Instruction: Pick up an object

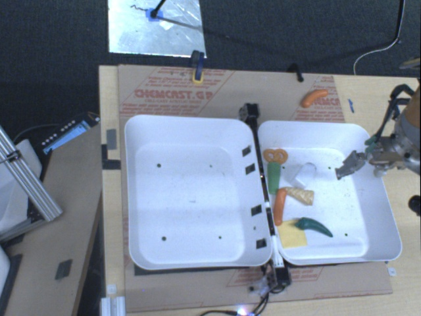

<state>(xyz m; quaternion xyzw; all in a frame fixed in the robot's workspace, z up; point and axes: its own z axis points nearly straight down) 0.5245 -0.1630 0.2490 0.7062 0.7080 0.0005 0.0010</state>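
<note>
— What is the grey two-finger tool (346, 168) doing?
— It hangs over the right shallow white bin (378, 232); I cannot tell how it is set, and nothing shows in it. The arm is cut off at the right edge.
— And the objects?
— One pretzel (275, 155), one green stick (273, 177), one orange carrot (279, 205), one yellow block (293, 238), one dark green pepper (314, 226) lie along that bin's left side. The pale piece (305, 174) is hard to identify.
</note>
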